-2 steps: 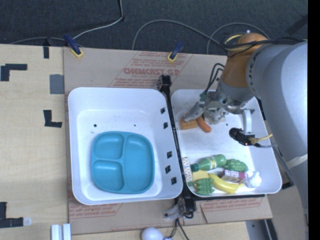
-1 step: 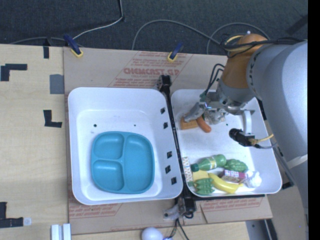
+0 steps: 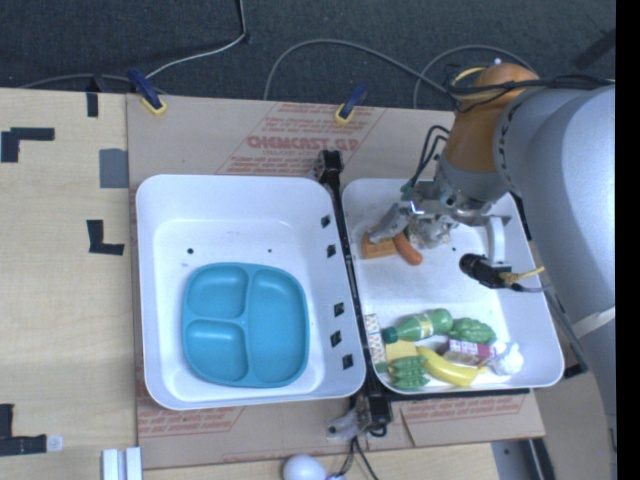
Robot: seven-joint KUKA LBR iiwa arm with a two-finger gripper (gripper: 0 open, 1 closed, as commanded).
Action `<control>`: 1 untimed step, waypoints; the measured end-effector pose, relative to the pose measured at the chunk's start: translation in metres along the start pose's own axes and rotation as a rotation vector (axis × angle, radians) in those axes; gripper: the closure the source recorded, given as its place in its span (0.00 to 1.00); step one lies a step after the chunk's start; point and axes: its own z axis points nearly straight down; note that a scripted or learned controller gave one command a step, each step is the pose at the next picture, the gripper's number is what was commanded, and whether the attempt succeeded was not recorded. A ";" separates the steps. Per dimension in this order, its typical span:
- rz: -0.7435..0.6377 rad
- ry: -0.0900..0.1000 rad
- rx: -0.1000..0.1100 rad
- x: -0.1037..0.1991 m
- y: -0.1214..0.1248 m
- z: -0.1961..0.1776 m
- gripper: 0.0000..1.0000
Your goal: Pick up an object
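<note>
The hand (image 3: 425, 218) is lowered into the right bin (image 3: 530, 368), just above an orange carrot-like toy (image 3: 408, 251) near the far wall. Whether anything is gripped cannot be told. No object is seen lifted, so the pick appears unfinished.

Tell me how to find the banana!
Look in the right bin, at the pile of toys in its near corner. The banana lies at the front of that pile, below the green bottle. It is the one long, curved, plain yellow thing there.
</note>
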 end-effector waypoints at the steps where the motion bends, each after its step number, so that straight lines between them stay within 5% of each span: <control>1: 0.001 -0.003 -0.008 0.001 -0.002 0.000 0.00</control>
